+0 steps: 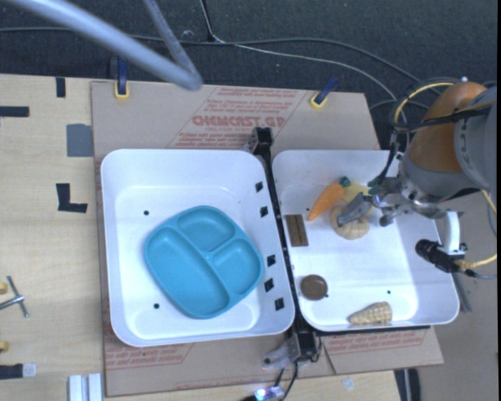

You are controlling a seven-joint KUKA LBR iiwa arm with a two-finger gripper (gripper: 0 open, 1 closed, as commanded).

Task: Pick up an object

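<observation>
Down in the right bin (417, 307), the pincer (351, 216) touches a beige lump (351, 226); its grip state is unreadable.

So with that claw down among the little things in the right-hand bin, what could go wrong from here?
The gripper is low over a round beige piece, with the toy carrot right beside it. It might nudge the carrot or grab both. It could also close off-centre so the rounded piece slips away. The brown disc and the corn cob lie well apart, probably safe.
</observation>
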